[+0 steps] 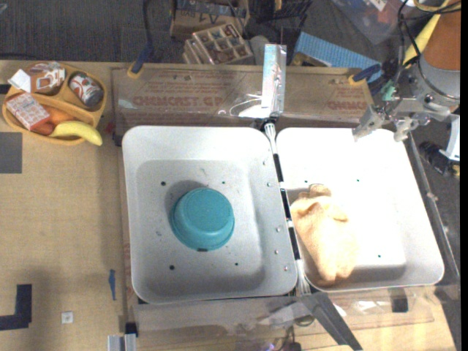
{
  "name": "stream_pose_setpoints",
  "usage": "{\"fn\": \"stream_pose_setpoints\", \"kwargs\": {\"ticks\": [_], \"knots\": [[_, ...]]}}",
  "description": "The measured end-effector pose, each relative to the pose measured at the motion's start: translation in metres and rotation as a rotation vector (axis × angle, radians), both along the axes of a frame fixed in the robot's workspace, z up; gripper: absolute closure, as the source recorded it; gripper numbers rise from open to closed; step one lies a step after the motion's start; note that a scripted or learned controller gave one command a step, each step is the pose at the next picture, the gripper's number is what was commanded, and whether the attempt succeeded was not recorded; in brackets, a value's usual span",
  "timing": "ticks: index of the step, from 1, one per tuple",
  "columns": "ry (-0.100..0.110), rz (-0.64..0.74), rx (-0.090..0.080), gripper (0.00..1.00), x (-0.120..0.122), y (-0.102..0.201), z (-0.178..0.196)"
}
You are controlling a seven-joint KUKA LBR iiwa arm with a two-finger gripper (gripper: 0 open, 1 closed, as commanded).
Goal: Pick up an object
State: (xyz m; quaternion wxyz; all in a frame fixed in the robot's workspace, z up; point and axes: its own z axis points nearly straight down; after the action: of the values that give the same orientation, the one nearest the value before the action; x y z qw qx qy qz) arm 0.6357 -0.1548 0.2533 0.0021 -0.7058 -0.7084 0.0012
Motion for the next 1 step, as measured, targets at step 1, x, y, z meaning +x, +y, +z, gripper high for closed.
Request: {"fn": "stream_pose_setpoints", "kwargs": {"ticks": [1], "knots": [[0.0,0.066,0.0,0.0,-0.0598,0.0183,-0.1209]]}}
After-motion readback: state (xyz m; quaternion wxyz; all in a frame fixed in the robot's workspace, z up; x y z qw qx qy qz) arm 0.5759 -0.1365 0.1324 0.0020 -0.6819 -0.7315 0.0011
